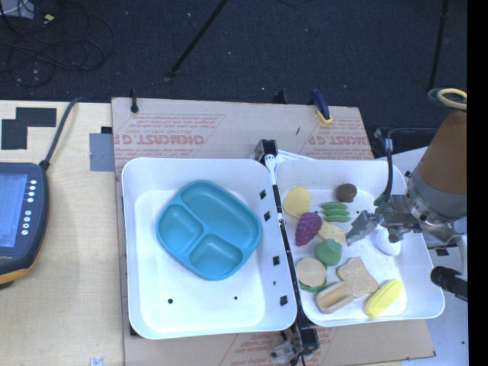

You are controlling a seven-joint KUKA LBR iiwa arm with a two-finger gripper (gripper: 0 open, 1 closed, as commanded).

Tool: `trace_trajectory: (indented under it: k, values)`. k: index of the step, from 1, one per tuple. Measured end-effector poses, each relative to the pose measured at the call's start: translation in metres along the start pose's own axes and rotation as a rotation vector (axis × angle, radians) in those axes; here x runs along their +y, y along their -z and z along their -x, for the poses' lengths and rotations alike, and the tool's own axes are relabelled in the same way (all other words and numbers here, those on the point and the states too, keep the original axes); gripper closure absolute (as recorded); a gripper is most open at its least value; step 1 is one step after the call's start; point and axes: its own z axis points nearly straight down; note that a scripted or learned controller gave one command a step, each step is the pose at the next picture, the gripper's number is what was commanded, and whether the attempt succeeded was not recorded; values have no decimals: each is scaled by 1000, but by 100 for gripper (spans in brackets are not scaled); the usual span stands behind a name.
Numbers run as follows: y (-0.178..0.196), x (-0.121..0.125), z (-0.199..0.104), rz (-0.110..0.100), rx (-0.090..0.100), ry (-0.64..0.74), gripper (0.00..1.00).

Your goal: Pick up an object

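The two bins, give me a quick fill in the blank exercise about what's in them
1. The blue divided plate lies in the ____ bin as the camera sees it.
2. The bunch of grapes is ____ in colour.
3. The corn cob lies in the right bin's ____ corner, nearest the camera.

Missing words: left; purple; right

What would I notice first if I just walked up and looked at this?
Probably the big blue divided plate, lying alone in the left white bin. Next, the heap of toy food in the right bin: purple grapes, a yellow lemon, green pea pods, a yellow corn cob and toast. The robot's gripper reaches in from the right, just above the food.
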Motion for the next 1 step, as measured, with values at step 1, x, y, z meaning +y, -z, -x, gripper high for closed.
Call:
trace_trajectory:
  k: [1]
  values:
    - [-139, 55, -1, -6, 1, 4, 0]
